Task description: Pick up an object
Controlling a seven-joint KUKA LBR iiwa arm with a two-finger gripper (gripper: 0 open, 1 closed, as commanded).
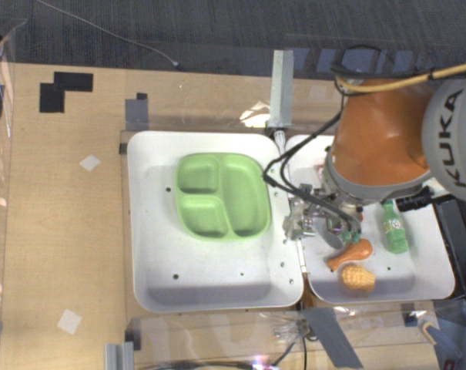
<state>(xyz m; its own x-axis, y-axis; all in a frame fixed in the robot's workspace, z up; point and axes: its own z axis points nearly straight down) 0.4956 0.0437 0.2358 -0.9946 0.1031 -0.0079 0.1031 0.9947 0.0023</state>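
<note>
In the right bin (421,282) lie an orange drumstick-shaped toy (350,253), a yellow corn-like piece (357,277) just in front of it, and a green bottle (393,228) to their right. My gripper (319,223) hangs low over the right bin's left side, just above and left of the drumstick toy. The arm's orange band and grey wrist hide the back of that bin. I see nothing held in the gripper.
The left bin (152,284) holds a green divided plate (221,196) near its middle. A grey metal post (281,91) stands behind the seam between the bins. Black cables loop from the wrist over the divider.
</note>
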